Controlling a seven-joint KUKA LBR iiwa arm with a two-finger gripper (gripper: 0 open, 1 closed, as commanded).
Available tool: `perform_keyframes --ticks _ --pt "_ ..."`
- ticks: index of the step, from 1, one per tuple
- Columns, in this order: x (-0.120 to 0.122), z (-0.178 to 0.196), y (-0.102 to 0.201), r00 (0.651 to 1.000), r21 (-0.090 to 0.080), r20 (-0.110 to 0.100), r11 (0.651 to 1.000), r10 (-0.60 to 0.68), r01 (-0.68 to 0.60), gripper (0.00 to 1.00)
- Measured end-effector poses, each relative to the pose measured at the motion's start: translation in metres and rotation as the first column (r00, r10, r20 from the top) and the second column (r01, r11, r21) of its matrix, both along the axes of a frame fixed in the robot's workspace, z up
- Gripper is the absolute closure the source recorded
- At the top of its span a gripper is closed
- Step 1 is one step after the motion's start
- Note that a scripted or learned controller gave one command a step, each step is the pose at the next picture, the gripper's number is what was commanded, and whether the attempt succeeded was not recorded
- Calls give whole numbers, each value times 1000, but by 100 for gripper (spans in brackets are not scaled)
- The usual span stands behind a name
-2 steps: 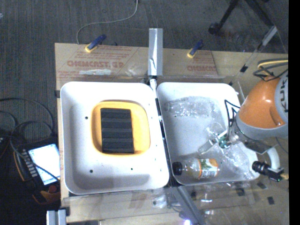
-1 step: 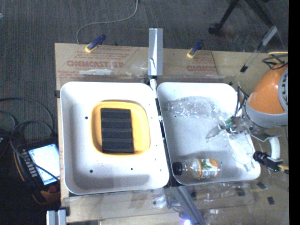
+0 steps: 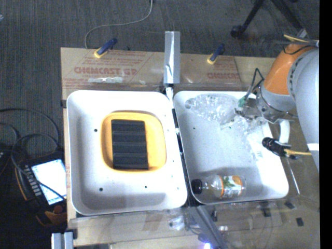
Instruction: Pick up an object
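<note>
I hold the pincer [image 3: 248, 109] above the right bin's [image 3: 218, 149] far corner; its grip state, I cannot tell. Bottle [image 3: 220, 185] lies against the near wall.

Two white bins sit side by side: the left bin [image 3: 83, 139] and the right bin [image 3: 218, 149]. The left one holds one yellow tray [image 3: 158, 144] with one black ridged block [image 3: 129, 144] on it. The right one holds one clear bottle [image 3: 220, 187] at its near edge and one crumpled clear plastic piece [image 3: 210, 107] at its far side. Two blue-handled clamps, the left clamp [image 3: 105, 47] and the right clamp [image 3: 216, 54], grip the far board. One arm [image 3: 303, 82] reaches in from the right.
</note>
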State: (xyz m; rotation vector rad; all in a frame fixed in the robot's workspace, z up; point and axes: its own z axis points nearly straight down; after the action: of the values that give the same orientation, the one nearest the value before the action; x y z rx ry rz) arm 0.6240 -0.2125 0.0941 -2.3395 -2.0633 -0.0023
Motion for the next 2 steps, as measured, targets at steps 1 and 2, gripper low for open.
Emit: perform_keyframes --ticks 1,2 --pt "-93 75 36 992 -19 11 992 127 -127 0" --pt "-133 1 40 978 -20 19 978 209 -208 0"
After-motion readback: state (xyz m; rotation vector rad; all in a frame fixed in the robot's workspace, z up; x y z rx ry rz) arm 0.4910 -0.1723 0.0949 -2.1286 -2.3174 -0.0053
